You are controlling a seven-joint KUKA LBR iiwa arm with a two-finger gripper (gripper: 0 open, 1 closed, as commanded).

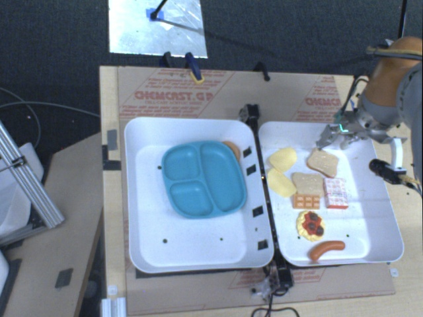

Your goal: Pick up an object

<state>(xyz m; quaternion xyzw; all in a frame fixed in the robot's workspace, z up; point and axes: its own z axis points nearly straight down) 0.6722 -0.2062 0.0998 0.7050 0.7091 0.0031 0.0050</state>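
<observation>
My gripper (337,137) hovers over the far part of the right bin (383,210), just behind a toast slice (322,162). Its fingers look open with nothing between them. Nearer the front lie a second bread slice (307,181), a small waffle (307,201), a red and white packet (336,193), two pale yellow pieces (283,158) (280,183), a little pizza (310,224) and a sausage (326,248).
The left bin (149,243) holds a blue divided plate (202,178), with a brown item (233,149) peeking out behind its far right corner. A black-clipped divider (259,177) separates the bins. A black part of the arm (388,170) hangs over the right bin's right side.
</observation>
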